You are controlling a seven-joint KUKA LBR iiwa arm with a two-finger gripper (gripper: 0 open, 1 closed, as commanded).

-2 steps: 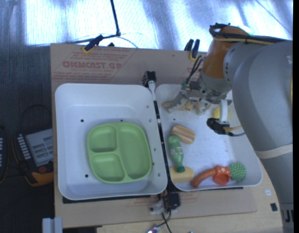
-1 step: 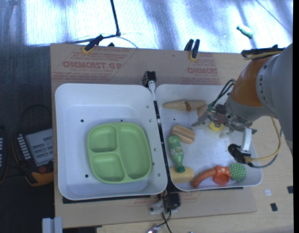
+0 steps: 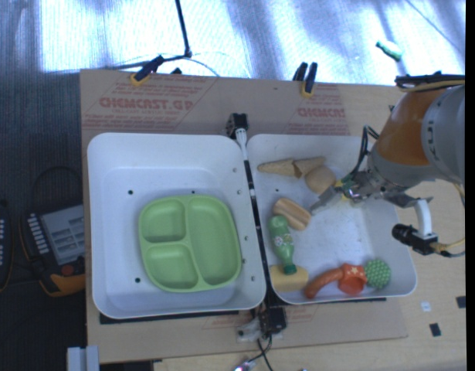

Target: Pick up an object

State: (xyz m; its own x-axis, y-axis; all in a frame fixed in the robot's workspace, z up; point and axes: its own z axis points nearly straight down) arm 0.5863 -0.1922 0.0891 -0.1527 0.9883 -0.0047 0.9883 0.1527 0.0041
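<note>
In the right bin lie several toy foods. A tan cone and a beige roll rest at the back. A tan bun sits near the middle left, with a green bottle below it. Along the front are a yellow block, a red-orange sausage and pepper and a green ball. My gripper reaches in from the right and hangs low between the roll and the bun, just below the roll. I see nothing held in it.
The left bin holds a green divided plate. A ridge with a black cable separates the bins. The grey and orange arm covers the right bin's back right corner. A black fitting juts over its right rim.
</note>
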